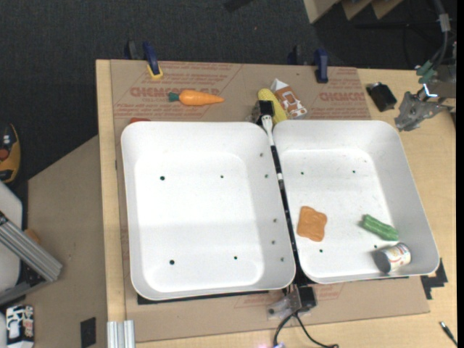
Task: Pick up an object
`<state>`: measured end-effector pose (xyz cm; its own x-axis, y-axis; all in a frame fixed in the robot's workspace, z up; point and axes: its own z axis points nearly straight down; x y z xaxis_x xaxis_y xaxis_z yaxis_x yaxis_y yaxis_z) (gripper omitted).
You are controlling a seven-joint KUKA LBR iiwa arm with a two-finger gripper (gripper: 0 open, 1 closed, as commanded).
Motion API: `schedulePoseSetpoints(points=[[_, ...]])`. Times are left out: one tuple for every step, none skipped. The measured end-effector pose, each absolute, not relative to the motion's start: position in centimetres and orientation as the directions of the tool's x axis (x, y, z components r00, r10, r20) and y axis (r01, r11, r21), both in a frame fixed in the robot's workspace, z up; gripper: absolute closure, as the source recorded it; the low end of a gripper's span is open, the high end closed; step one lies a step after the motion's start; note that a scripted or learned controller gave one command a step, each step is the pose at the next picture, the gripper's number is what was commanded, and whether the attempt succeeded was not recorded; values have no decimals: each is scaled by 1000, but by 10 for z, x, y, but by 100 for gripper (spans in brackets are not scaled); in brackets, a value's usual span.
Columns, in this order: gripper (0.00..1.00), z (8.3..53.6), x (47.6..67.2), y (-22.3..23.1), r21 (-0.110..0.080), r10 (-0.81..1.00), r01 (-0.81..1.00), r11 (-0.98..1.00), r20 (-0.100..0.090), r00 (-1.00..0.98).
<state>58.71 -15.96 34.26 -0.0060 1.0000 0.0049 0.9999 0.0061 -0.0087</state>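
Note:
The right bin (341,140) holds three things near its front. An orange flat piece (312,223) lies near the bin's left wall. A green pickle-like object (379,227) lies to its right. A small tin can (394,257) rests on its side in the front right corner. My gripper (412,112) hangs at the far right, beyond the right bin's back right corner, well away from all three objects, with nothing seen in it.
The left bin (196,140) stands beside the right one. Behind the bins on the cardboard lie a toy carrot (197,98), a yellow banana (268,101) and a small printed packet (291,102). A black block (380,95) sits near the gripper. Clamps (152,62) hold the board's back edge.

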Motion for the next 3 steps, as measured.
schedulePoseSetpoints(points=[[100, 319, 540, -201, -5, 1000, 1000, -5, -1, 5], [100, 347, 477, -213, 0, 1000, 1000, -5, -1, 5], [100, 275, 479, -155, -8, 1000, 1000, 5, 5, -5]])
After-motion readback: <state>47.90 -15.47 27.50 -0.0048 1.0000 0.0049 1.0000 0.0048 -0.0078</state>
